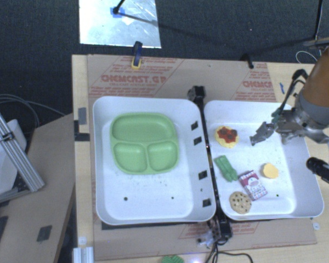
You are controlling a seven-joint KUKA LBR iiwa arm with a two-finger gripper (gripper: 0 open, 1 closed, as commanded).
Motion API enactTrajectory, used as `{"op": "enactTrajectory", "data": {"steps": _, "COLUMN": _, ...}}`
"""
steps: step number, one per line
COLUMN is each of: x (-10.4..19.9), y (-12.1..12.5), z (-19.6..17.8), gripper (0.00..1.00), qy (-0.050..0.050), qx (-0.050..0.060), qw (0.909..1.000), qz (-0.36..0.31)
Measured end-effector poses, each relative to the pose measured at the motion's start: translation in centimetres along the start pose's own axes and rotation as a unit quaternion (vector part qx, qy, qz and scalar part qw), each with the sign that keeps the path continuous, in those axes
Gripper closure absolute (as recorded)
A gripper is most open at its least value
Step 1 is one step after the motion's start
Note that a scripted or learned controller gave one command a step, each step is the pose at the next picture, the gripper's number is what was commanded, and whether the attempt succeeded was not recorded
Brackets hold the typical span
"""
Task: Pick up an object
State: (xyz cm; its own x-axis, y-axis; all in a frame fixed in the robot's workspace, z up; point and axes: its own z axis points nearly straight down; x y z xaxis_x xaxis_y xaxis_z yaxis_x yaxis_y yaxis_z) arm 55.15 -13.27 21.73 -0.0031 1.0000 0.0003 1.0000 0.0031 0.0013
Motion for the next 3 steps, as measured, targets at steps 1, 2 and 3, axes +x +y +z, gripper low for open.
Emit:
{"op": "enactTrajectory", "data": {"steps": 1, "x": 1.1, "y": -6.4, "z": 6.2, "gripper": 0.00, "qy": 0.001, "qx": 0.005, "qw": 1.0000, "qz": 0.002}}
{"op": "enactTrajectory", "data": {"steps": 2, "x": 1.4, "y": -6.5, "z": 13.5, "gripper": 0.00, "qy": 0.000, "qx": 0.000, "qw": 1.0000, "qz": 0.001}}
{"op": "enactTrajectory", "data": {"steps": 3, "x": 1.3, "y": -6.4, "z": 12.2, "gripper": 1.00, "qy": -0.001, "qx": -0.001, "qw": 1.0000, "qz": 0.001}}
